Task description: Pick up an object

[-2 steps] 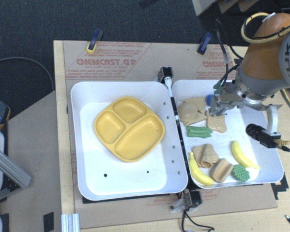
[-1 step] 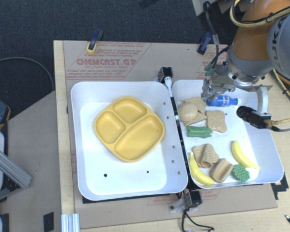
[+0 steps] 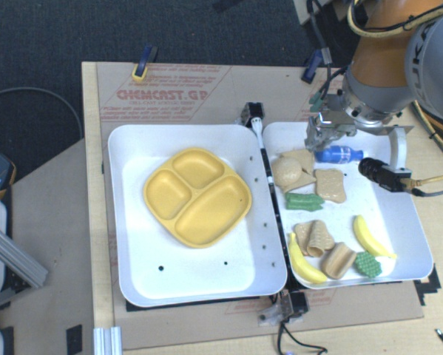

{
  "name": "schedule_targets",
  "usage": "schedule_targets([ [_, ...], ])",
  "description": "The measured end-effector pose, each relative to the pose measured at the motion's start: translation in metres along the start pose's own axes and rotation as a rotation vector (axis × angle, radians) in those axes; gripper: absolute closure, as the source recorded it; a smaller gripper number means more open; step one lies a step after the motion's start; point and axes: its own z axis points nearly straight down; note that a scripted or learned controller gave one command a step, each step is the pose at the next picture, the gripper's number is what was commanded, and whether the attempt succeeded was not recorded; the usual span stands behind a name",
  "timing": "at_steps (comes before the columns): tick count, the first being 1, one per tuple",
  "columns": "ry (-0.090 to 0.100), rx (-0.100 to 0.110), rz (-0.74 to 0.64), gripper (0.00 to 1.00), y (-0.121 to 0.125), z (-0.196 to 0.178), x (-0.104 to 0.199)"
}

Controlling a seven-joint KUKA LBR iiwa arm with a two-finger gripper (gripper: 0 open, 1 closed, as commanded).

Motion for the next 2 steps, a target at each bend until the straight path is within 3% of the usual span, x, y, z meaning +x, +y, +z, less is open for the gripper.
schedule_targets([
  [1,0.001,0.006,0.001,1.0,-0.005,0.001,0.0],
  [2,0.001,0.007,0.001,1.0,0.006,0.018,0.006],
])
